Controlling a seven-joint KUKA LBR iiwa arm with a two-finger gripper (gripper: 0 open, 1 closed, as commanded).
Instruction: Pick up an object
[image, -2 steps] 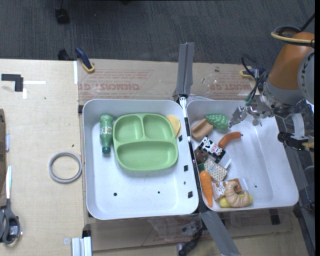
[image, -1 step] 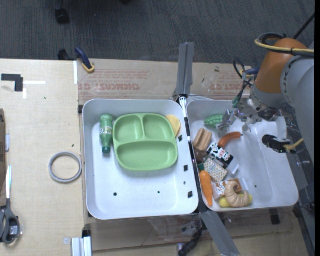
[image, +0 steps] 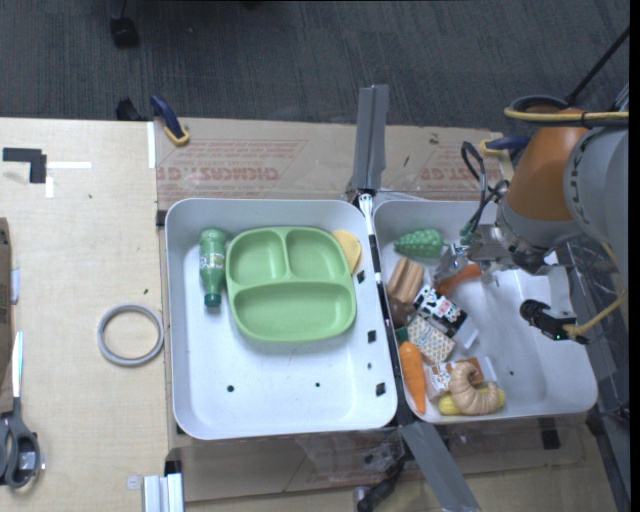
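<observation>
Objects for picking are crowded along the left side of the right bin (image: 560, 395): a bumpy green toy (image: 419, 243) at the top, a tan cylinder (image: 404, 279) below it, a black-and-white patterned box (image: 439, 307), a checkered packet (image: 432, 341), an orange carrot (image: 411, 375) lying along the left wall, and a croissant-shaped piece (image: 472, 388) near the front edge. These are packed touching or overlapping one another, so little room is left between them, while the right half of that bin's floor is bare. The gripper (image: 462, 262) is seen low over the upper part of the pile, just right of the green toy and the tan cylinder; something orange lies just beneath it, but what it is cannot be made out. Whether the jaws are wide or narrow cannot be told, since they are blurred and partly covered by the wrist and cables. In the left bin (image: 200, 400) a green divided plate (image: 291, 282) is set toward the back, with a green bottle (image: 211, 264) just beside its left edge and a yellow piece (image: 348, 247) partly hidden behind its right rim. Open floor is left along the front of that bin.
</observation>
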